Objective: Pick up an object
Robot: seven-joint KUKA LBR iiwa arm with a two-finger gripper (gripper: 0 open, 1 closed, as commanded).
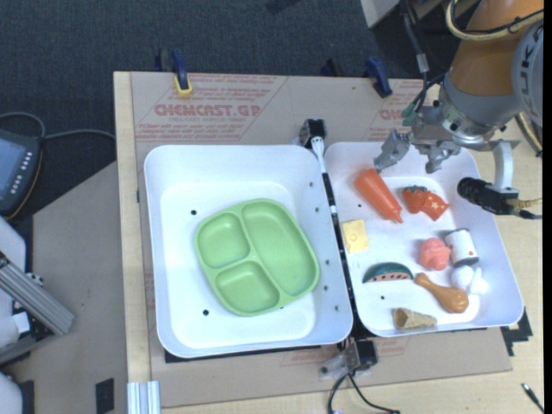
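The toy carrot (379, 194) lay in the right bin (509, 270) close beside a strawberry (424, 200), so a slanted descent risked nudging both or closing on air. The tool (416, 151) hung above the bin's far edge, fingers spread wide, holding and touching nothing.

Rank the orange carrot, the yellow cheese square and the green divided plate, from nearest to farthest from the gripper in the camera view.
Measured from the gripper, at the top of the right bin:
1. Orange carrot, just below it and slightly left, in the right bin.
2. Yellow cheese square, lower, by the right bin's left wall.
3. Green divided plate, across in the left bin.
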